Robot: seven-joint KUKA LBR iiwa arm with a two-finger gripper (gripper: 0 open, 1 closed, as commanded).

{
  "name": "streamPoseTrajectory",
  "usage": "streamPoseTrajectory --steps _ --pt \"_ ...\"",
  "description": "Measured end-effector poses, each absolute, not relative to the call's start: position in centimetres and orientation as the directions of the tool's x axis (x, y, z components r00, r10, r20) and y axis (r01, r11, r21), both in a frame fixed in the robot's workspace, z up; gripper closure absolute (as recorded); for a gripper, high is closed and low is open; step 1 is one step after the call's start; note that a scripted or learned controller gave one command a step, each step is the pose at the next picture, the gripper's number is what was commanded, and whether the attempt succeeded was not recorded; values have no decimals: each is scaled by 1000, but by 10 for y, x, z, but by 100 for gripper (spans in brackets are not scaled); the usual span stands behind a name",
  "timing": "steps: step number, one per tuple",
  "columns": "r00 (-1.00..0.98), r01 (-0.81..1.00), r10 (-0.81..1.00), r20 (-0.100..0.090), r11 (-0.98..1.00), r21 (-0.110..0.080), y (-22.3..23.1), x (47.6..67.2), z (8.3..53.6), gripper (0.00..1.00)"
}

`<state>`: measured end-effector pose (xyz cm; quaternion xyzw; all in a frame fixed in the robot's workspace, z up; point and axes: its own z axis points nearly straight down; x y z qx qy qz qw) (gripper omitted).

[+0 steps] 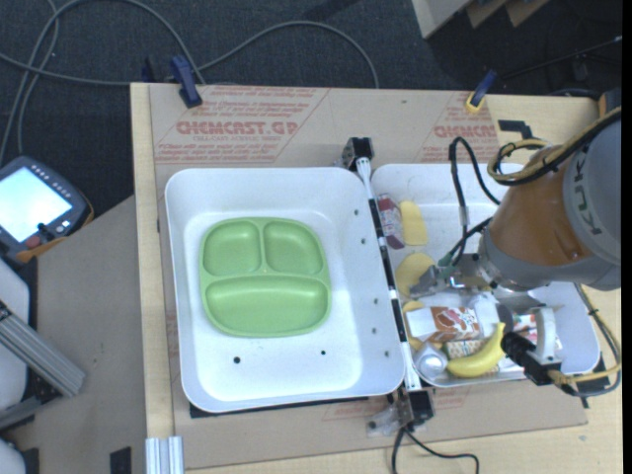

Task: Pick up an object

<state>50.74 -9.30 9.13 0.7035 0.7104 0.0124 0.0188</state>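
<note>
A grey robot arm with an orange band (538,230) reaches in from the right over the right-hand white bin (583,339). Its gripper (434,279) sits low among the clutter near the bin's left wall, just above a printed snack packet (454,329). From this angle it cannot be told whether the gripper is spread or pressed together, and nothing is visibly pinched in it.

The likeliest item to pick is the banana (476,356), which lies near the front edge of the right bin, just below the snack packet and beside a small silver can (430,365). Its long axis runs roughly left to right with a gentle upward curve; the stem end points up and to the right, the blunt end toward the can.

To grip it well, the gripper would probably need to close across the banana's narrow width, at its middle, crosswise to that long axis, and come down clear of the packet and can so they are not dragged along.

Farther back in the right bin lie a dark red wrapped item (391,220) and two pale yellow pieces (415,225). The left-hand bin (188,265) holds a green divided plate (265,276).
</note>
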Motion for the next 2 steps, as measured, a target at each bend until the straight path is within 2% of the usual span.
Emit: streamPoseTrajectory --steps 1,2 --pt "0 1000 1000 -1 0 1 -116 565 85 0" --pt "-2 1000 1000 -1 2 1 -126 645 85 0"
